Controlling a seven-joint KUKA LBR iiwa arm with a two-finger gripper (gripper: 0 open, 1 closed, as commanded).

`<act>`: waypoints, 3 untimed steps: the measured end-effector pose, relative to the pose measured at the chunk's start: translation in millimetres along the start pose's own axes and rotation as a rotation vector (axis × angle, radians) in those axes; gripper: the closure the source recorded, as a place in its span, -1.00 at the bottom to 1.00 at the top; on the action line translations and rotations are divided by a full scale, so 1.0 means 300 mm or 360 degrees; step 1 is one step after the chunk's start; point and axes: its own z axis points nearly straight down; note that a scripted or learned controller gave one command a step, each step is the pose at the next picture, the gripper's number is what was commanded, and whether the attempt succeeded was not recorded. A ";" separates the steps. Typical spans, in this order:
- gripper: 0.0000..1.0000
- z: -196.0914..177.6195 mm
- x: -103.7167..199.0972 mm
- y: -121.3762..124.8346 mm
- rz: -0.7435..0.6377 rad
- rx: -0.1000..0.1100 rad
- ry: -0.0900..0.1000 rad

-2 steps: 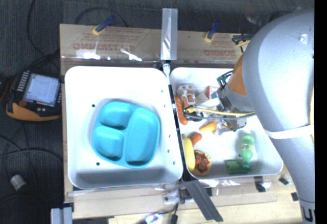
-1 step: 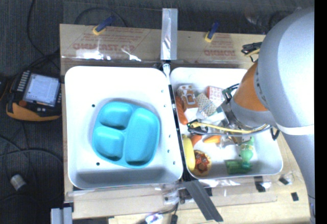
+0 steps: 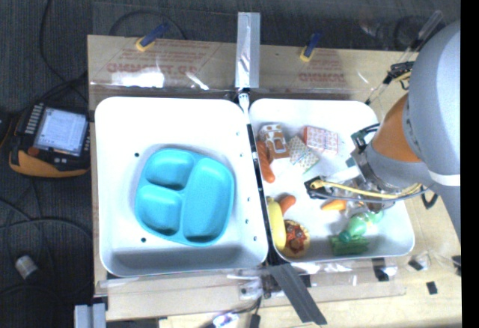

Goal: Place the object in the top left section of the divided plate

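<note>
looking down on a wooden bench with two shallow white bins side by side. the left bin [image 3: 114, 169] holds a light blue divided plate [image 3: 142, 195], set slightly askew near the middle of the bin, with two smaller sections on its left and one large section on its right. the right bin [image 3: 344, 115] holds a scatter of toy foods: a small patterned carton [image 3: 322, 139] and a checked packet [image 3: 302, 153] near the top, a brown and white piece [image 3: 271, 138] beside them, a yellow banana [image 3: 275, 223] along the left wall, a round reddish item [image 3: 296, 237] touching the banana's lower end, a small orange carrot [image 3: 334, 205] in the middle, and a green leafy vegetable [image 3: 355, 233] near the lower right corner. the grey arm with its orange band [image 3: 393, 147] reaches in from the right, and its gripper [image 3: 356, 199] hangs low over the right bin, just beside the carrot and above the green vegetable. the wrist hides the hand, so whether it is open or closed, or has hold of anything, cannot be told.
</note>
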 end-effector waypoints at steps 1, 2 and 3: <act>1.00 -0.006 -0.039 0.041 -0.0043 0.0053 0.0006; 1.00 -0.006 -0.040 0.053 -0.0052 0.0070 0.0009; -1.00 0.002 -0.059 0.079 -0.0022 0.0049 0.0002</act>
